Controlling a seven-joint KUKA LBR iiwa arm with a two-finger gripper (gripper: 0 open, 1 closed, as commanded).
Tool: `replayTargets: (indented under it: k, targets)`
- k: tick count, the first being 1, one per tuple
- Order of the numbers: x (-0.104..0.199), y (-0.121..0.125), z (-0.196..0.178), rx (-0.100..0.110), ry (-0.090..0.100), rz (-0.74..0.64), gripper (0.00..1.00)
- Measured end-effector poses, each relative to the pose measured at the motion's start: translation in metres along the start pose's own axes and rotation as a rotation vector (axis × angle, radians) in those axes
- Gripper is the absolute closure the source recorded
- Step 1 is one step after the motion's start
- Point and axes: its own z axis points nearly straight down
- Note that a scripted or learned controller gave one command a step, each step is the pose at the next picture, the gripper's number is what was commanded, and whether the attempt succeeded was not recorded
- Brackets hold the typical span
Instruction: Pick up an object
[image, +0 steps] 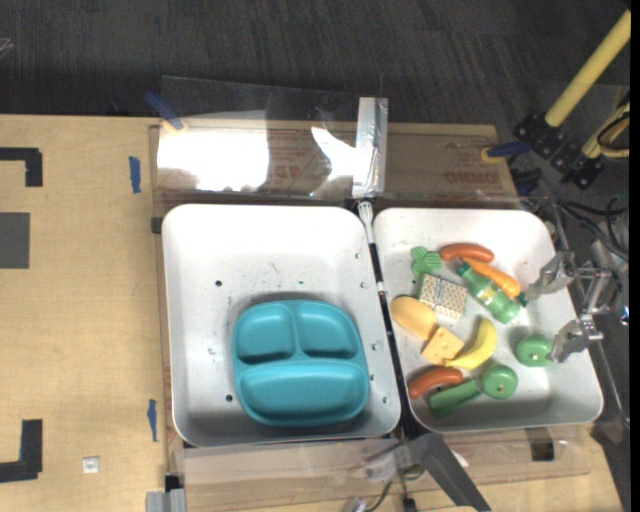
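White right bin (585, 400) heaps your toy food (462, 322) for picking; gripper (575, 300) at its rim, grip state untellable.

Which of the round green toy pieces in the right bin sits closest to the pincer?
The round green piece near the bin's right wall, just left of the pincer; the other green round piece lies further left and lower.

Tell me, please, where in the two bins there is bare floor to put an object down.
The left bin has bare floor behind the teal tray, toward its far wall, and a strip along its left wall. The right bin is crowded with toy food; bare floor there lies along its far wall.
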Motion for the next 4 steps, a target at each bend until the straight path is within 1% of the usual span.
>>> replayTargets:
  k: [1, 2, 3, 4]
  targets:
    - [-0.032, -0.033, 0.155, -0.006, 0.015, -0.025, 0.0]
    - [-0.144, -0.048, 0.173, 0.0, 0.009, -0.186, 0.0]
    - [-0.099, 0.037, 0.172, -0.001, -0.008, -0.26, 0.0]
    - [-0.011, 0.059, 0.171, 0.001, -0.009, -0.177, 0.0]
